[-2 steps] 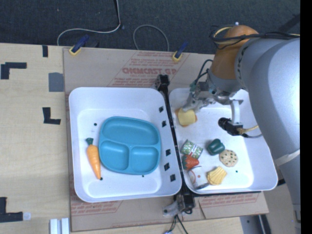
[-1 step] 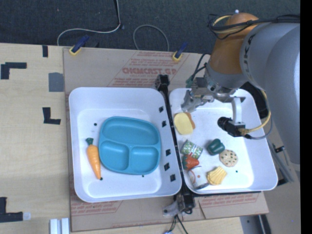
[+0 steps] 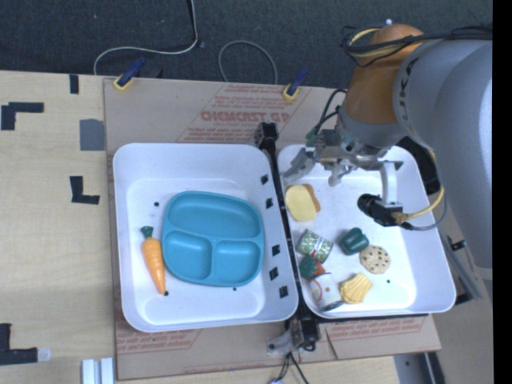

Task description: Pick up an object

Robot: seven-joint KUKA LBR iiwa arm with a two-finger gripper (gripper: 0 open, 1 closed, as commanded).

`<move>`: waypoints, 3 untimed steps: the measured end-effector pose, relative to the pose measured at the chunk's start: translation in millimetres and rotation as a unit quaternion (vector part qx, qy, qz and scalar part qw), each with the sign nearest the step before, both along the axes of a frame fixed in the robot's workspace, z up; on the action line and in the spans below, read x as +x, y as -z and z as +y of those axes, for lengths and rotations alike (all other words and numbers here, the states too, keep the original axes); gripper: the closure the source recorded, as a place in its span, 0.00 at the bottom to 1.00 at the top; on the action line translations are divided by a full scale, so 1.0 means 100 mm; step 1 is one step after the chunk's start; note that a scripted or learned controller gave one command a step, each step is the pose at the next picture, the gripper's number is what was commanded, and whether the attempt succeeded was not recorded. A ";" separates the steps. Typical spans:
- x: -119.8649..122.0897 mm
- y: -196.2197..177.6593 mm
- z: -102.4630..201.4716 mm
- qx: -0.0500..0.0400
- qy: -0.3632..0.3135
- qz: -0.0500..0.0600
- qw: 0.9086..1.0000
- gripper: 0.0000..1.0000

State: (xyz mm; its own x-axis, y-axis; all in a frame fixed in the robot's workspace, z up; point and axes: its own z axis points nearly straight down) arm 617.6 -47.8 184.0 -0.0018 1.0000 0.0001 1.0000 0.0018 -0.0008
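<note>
The tool (image 3: 320, 169) is hanging open and holding nothing, just above the yellow block (image 3: 302, 202) in the right bin (image 3: 428, 282) (reaching step, I think); next it needs lowering around the block, then closing.

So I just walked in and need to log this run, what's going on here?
The arm's claw hangs open over the right bin, just above a yellow toy, holding nothing. A cookie, a green piece and other toy food lie nearby. The left bin holds a blue tray and a carrot.
</note>
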 end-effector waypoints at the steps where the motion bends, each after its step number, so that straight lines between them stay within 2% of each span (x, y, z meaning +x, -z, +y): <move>1: -0.52 0.85 -0.61 0.000 0.004 0.005 1.000 0.00; 2: 0.14 0.98 -0.53 0.000 -0.001 -0.002 1.000 0.00; 3: 0.33 0.98 -0.48 0.000 0.000 -0.001 1.000 0.00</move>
State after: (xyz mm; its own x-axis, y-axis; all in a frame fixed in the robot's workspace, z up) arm 650.9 -95.7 85.6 -0.0015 1.0000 -0.0006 1.0000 0.0015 0.0014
